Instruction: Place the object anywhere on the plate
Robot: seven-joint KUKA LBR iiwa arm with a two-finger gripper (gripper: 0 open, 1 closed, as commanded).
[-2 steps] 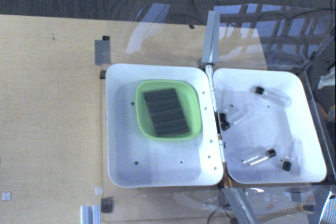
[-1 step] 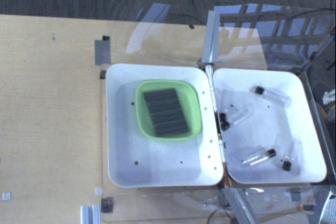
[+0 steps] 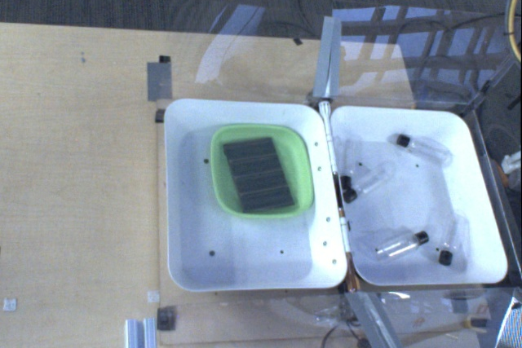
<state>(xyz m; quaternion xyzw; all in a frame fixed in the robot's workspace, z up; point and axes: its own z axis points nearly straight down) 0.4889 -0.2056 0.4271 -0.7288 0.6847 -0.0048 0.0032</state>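
2 white bins; perhaps 4 clear vials.

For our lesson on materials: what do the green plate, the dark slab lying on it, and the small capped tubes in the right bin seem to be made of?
Green plate: likely plastic, smooth with a soft sheen and rounded edges.
Dark slab: matte and ribbed across; perhaps rubber or foam, hard to tell.
Capped tubes, such as this one: clear plastic or glass, since the white right bin shows through them; their caps are black.

plate: light green, square with rounded corners, flat in the left bin
object: dark grey ribbed rectangular block, lying flat on the plate, slightly tilted
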